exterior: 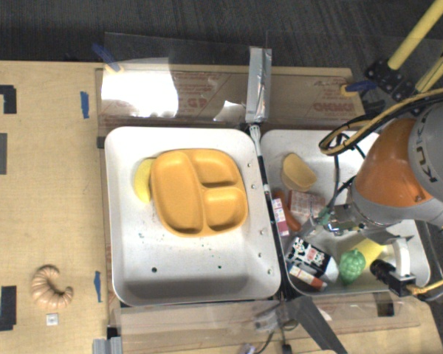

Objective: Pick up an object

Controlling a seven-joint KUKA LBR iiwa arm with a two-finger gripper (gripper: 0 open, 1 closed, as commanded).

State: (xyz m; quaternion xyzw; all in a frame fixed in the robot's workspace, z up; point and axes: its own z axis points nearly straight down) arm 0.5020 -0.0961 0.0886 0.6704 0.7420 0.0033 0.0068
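Observation:
My arm, with its orange band (387,172), reaches down into the right bin (417,271). The gripper (331,223) hangs low over a pile of small packets (304,206) in the middle of that bin. Just below it lie a black-and-white patterned box (308,255) and a green knobbly ball (351,265), with a yellow item (372,252) beside the ball. A tan cup-shaped piece (299,171) rests at the back of the bin. Nothing visibly sits in the gripper.
The left bin (199,271) holds an orange divided tray (199,190) lying on a yellow object (141,179). A curled tan toy (52,286) lies on the bench at the far left. Cables (354,131) loop off the arm over the right bin's back edge.

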